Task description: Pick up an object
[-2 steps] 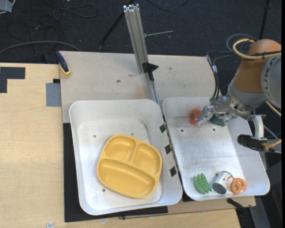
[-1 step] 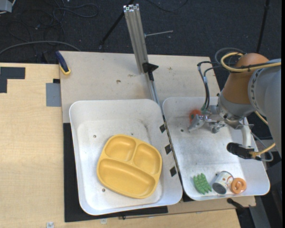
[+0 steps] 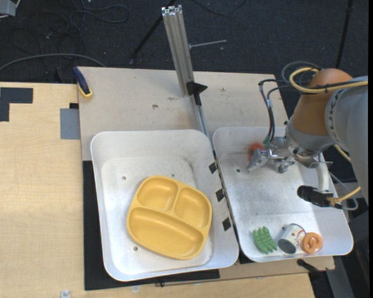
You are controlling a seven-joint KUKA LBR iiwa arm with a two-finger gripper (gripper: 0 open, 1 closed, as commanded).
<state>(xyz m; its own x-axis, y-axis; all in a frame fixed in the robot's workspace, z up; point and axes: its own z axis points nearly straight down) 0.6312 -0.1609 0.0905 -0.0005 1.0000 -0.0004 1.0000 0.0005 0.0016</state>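
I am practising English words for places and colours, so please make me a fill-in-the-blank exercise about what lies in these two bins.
1. The yellow plastic divided plate lies in the ____ white bin.
2. The green ridged plastic toy lies in the ____ white bin.
3. Beside the small grey metal can lies a ring-shaped toy of ____ colour.
4. The plate has ____ compartments.

Missing words: left; right; orange; three

Glossy yellow plastic tray [image 3: 169,217]; matt wood bench [image 3: 31,185].
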